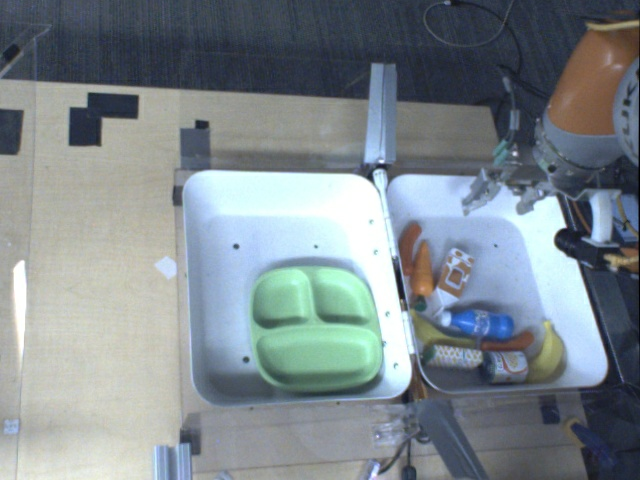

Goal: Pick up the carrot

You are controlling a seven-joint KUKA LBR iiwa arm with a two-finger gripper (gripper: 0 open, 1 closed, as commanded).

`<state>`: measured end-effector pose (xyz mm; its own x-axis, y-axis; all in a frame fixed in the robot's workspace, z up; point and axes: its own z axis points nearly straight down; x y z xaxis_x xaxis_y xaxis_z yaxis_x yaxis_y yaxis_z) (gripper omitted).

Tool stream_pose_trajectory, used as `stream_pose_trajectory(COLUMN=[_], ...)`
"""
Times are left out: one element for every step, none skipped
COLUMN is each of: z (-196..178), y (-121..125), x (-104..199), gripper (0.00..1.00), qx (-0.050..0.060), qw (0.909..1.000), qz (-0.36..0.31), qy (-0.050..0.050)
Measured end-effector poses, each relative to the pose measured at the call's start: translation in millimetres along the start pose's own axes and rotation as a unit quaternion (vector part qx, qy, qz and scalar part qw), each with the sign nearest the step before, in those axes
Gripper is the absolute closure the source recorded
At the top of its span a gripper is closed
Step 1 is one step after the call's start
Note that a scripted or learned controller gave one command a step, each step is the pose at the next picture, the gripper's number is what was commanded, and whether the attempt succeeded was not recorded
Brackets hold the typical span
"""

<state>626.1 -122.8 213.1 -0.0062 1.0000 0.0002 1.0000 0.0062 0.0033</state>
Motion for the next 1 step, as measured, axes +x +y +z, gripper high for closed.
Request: stream_pose_trajectory(z=[124.5], y=[44.6], x=[-4.2], gripper=[0.0], qx=[-0.003], qw=[0.9974], qz=[-0.073], qy=[-0.001])
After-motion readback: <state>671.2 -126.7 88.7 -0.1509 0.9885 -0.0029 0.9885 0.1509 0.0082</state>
